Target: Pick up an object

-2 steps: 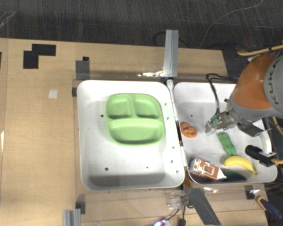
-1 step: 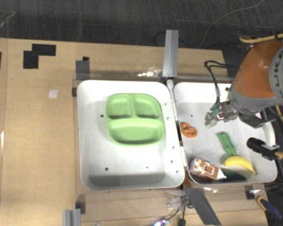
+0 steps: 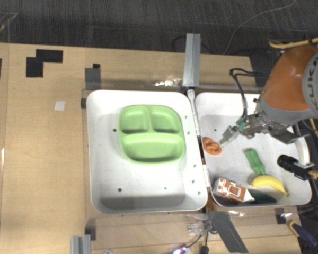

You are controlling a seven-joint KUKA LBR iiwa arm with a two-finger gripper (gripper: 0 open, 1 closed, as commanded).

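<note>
1. Over the right bin (image 3: 302, 192) we see the gripper (image 3: 229, 135), fingers spread wide, nothing between them.
2. Orange round toy (image 3: 212, 146) sits just at its 7 o'clock, apart from it.
3. Green block (image 3: 255, 161), banana (image 3: 268, 183) and printed box (image 3: 232, 190) lie toward 5 o'clock.
4. Left bin (image 3: 103, 189) carries a green divided tray (image 3: 150, 133).

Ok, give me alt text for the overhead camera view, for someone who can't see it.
A grey and orange robot arm reaches from the right, its pincer above the right bin, near an orange item, green block, banana and brown carton. The left bin holds a green divided tray.
</note>
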